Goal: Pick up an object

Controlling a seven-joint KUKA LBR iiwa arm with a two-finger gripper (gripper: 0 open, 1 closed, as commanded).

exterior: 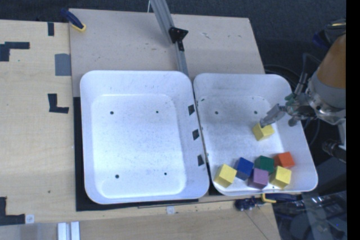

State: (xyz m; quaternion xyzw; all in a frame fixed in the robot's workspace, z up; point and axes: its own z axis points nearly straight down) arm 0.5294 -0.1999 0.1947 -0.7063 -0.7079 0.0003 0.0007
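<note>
Block cluster [256, 170] in front; gripper [269, 120] fingertip touching yellow cube [262, 131]

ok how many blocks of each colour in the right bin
yellow: 3
blue: 1
green: 1
purple: 1
orange: 1
total: 7 blocks

The arm [332, 78] comes in from the right, grey with its orange band showing above the wrist. It bends down and leftward, ending in the hand [272, 117], which points low and to the left with one grey finger [273, 114] stretched out at a slant.
</note>
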